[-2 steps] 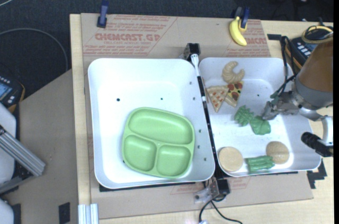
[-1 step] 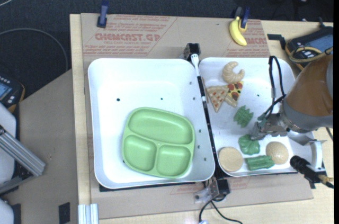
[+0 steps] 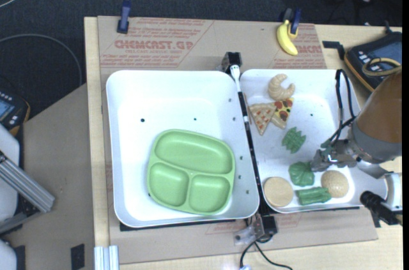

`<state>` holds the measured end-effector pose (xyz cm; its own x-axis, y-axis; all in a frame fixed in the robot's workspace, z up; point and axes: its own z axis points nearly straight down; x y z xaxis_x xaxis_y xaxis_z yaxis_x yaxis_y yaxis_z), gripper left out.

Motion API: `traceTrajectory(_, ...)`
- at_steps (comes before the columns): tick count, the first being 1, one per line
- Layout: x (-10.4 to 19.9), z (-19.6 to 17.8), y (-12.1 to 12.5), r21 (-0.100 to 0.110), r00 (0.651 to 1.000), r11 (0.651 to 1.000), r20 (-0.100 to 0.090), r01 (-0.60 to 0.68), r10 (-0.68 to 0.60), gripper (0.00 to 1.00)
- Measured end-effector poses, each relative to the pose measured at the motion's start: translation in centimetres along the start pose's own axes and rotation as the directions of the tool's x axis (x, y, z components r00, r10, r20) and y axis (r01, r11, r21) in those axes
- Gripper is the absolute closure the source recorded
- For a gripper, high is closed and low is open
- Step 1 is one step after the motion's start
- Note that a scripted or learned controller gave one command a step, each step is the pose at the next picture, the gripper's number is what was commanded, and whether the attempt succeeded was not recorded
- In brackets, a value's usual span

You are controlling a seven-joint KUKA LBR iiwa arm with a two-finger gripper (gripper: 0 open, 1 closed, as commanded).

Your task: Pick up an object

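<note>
Desk [image 3: 192,39]: brown board surface, printed red lettering along its upper part, carrying two shallow white bins side by side.

Left bin [image 3: 128,135]: holds one green divided tray [image 3: 190,170], three compartments, lying flat in the lower middle of the bin.

Right bin [image 3: 319,87]: holds the small items.
- Croissant [image 3: 279,86], tan, upper middle of the bin.
- Pizza slice [image 3: 261,117], just below the croissant, with a second pizza piece [image 3: 283,110] touching it on the right.
- Light green leafy piece [image 3: 294,139], centre of the bin, apart from the pizza.
- Dark green vegetable [image 3: 301,173], lower centre, just left of the hand.
- Round tan biscuit [image 3: 278,191], lower left corner of the bin, beside the dark green vegetable.
- Green pod-shaped piece [image 3: 314,196], along the lower edge, between the biscuit and a round bun.
- Round bun [image 3: 335,184], pale, lower right, directly below the hand.

Hand [image 3: 324,159]: at the lower right of the right bin, reaching in from the right of the frame on the grey arm with its orange band [image 3: 386,110]. Its tip sits low among the items, just beside the dark green vegetable on the left and just above the round bun. Whether it is open or closed cannot be told; nothing is visibly gripped.

Outside the bins: yellow banana [image 3: 287,40] on the desk above the right bin; blue clamp [image 3: 124,16] at the upper left edge of the desk.
</note>
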<state>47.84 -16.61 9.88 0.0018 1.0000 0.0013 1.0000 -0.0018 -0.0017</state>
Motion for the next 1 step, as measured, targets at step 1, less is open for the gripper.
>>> traceTrajectory(1, -5.93, 1.45, 0.04, -0.001, 1.0, 1.0, 0.0, 0.0, 0.0, 1.0)
